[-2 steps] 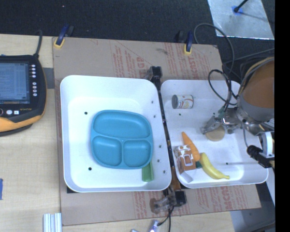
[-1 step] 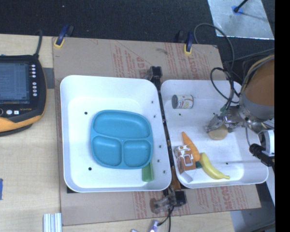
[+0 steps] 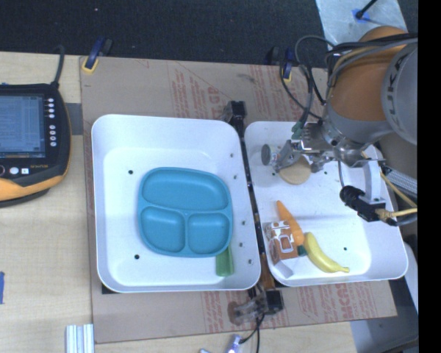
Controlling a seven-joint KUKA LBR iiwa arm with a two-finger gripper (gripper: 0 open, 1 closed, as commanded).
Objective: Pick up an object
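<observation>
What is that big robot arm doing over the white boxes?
The robot arm's gripper is down in the right bin, right over a small tan object at the far end. I can't tell if it has grabbed it. Nearer the front of that bin lie a carrot, a banana and a small box. The left bin holds a blue divided plate and a green block.

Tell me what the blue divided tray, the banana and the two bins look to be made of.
Blue tray: likely moulded plastic, matte, with an even colour and soft rounded compartment edges. Banana: probably a plastic toy, uniformly bright yellow with a slight sheen, though real fruit can't be ruled out. Left bin and right bin: apparently smooth white plastic, with rounded corners and faint glare.
</observation>
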